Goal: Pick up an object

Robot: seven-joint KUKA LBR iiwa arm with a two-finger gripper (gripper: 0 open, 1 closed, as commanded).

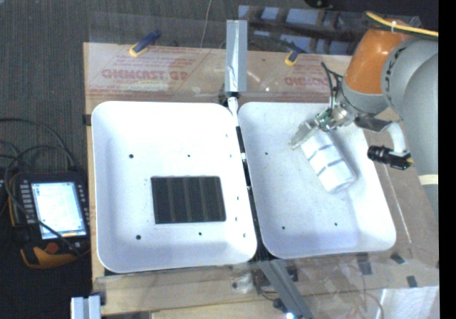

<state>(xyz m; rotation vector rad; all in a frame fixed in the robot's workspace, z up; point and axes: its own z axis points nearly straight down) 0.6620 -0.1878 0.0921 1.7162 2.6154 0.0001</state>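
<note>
two white bins side by side on bench. dark ribbed rectangular object (188, 199) flat in lower middle of left bin (114, 132), well apart from arm. gripper (305, 137) over upper part of right bin (370, 232), hanging from grey arm with orange band (374, 61), white cylindrical body (328, 161) slanting down-right. fingertips blurred and too small, open or closed cannot tell; nothing visibly between them. handheld screen device (53, 209) on floor at left.
</note>
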